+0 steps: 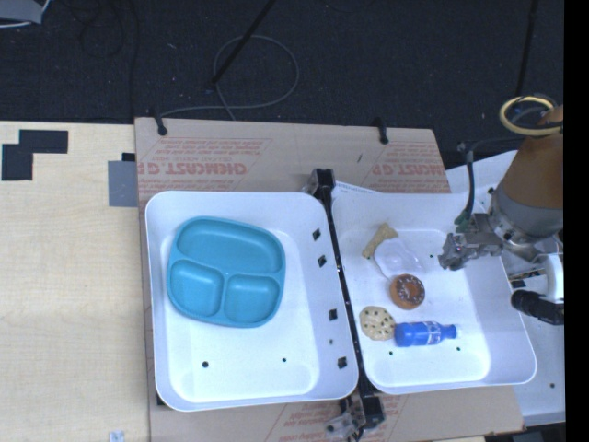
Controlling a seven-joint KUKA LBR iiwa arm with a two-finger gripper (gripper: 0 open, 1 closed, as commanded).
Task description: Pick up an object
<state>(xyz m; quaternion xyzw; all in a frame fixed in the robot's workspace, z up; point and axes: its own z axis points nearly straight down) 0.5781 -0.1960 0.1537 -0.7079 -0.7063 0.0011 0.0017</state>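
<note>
The right bin (497,362) holds several small items: a chocolate-glazed donut (407,291), a chocolate-chip cookie (376,322), a blue bottle (423,333) lying on its side, a clear plastic piece (398,260) and a tan wedge (377,240). My gripper (457,251) hangs over the right part of this bin, right of the donut and the clear piece. The arm comes in from the right edge. Nothing shows between the fingers.
The left bin (304,376) carries a blue divided plate (225,271). Cardboard (276,159) lies under both bins. A black divider (336,284) runs between them. Cables cross the dark floor behind the bench.
</note>
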